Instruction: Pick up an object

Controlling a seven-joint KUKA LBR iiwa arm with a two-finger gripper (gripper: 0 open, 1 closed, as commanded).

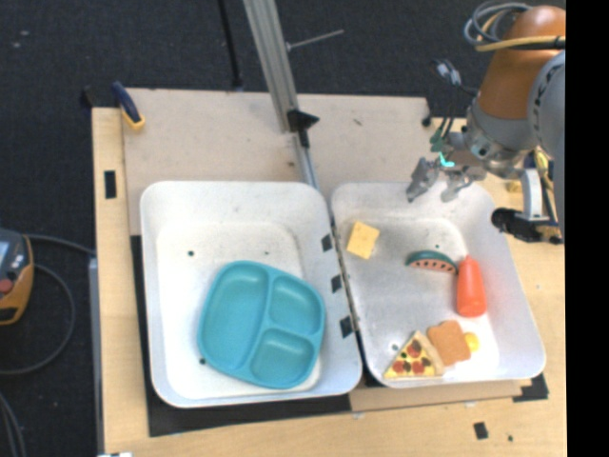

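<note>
1. The gripper [436, 181] is seen released, its two fingers spread with nothing between them, above the right bin [509, 255] at its far edge.
2. The watermelon slice [434, 261] lies nearest, just toward the near edge from the jaws, long axis running left to right.
3. The cheese block [362, 240] sits by the left wall.

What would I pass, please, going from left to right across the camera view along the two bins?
Teal divided plate → yellow cheese block → pizza slice → watermelon slice → orange carrot.
</note>
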